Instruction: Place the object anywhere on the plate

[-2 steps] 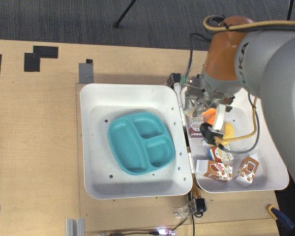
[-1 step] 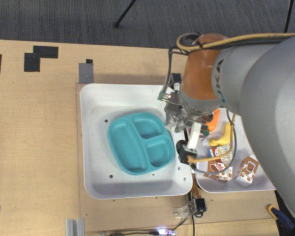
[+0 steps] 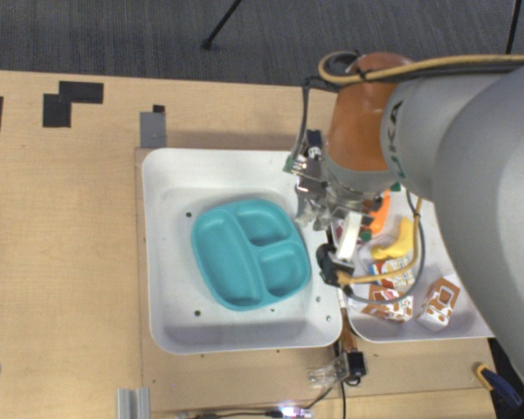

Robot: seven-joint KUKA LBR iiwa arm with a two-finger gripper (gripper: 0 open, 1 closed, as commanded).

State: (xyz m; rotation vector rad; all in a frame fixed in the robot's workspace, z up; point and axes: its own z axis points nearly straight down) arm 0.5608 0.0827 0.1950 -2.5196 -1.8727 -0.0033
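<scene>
A teal plate (image 3: 249,253) with three compartments lies in the left white bin (image 3: 170,234). My gripper (image 3: 334,234) hangs over the divide between the two bins, just right of the plate, with the grey arm and its orange band (image 3: 360,125) above it. The wrist and cables hide its fingers. Below and right of the gripper, in the right bin, lie a yellow banana-like object (image 3: 396,241), an orange piece (image 3: 380,214) and brown-and-white patterned packets (image 3: 391,295).
The right bin (image 3: 472,328) is largely covered by the arm. Another patterned packet (image 3: 439,302) lies near its front edge. A small connector and cable (image 3: 345,367) sit on the wooden bench in front of the bins.
</scene>
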